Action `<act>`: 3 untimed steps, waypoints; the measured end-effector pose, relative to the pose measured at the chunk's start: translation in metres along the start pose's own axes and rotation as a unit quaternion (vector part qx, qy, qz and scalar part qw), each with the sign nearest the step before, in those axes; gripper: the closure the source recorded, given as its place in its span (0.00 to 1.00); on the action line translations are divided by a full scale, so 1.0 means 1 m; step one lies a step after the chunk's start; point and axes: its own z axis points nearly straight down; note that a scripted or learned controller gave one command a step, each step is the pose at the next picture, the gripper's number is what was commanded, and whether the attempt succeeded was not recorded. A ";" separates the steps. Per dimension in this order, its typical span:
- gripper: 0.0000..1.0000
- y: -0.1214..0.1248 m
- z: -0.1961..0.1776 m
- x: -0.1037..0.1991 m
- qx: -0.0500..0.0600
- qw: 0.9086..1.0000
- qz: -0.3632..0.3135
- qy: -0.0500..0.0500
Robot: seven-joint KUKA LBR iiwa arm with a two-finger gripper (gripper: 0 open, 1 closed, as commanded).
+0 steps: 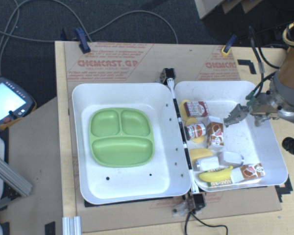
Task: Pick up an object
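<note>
The right bin holds several small items along its left and front sides. A red-and-white packet lies at the back, with a small labelled jar and a brown-red packet below it. A yellow banana lies at the front edge beside a small printed packet. My gripper hangs over the bin's middle right, just right of the brown-red packet. It is open, with one finger reaching left and nothing between the fingers.
The left bin bears a green divided plate. A white box, a yellow piece and a pale lump crowd the right bin's front. Bare floor shows under the gripper at the bin's right half.
</note>
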 end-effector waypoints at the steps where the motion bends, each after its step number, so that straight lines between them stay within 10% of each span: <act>1: 0.00 0.030 0.134 0.008 0.001 1.000 0.000 0.000; 2: 0.00 0.039 0.172 0.010 0.000 1.000 0.000 0.000; 3: 1.00 0.040 0.162 0.009 -0.002 1.000 0.001 0.000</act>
